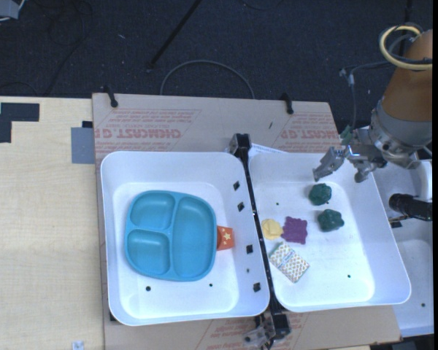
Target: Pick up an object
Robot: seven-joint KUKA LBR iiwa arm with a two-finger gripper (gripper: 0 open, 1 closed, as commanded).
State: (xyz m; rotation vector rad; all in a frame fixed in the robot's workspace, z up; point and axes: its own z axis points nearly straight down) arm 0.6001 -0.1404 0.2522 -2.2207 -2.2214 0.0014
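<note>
**Arm poised above the right bin, nothing picked yet**

The gripper (pixel 348 165) hangs over the far part of the right bin (pixel 394 286), its two fingers spread apart with nothing between them. Just below it in the view, toward the bin's middle, lies a dark green lump (pixel 320 193), and a second green lump (pixel 330 219) sits close beside that one. Farther from the gripper, toward the divider between the bins, lie a purple piece (pixel 295 230), a yellow piece (pixel 271 228) touching it, and a patterned packet (pixel 289 262) nearer the front.

The step in hand appears to be the approach: no object is chosen by contact yet. The nearest candidate is the first green lump. The next move likely calls for centring the fingers over it, then descending and closing.
</note>
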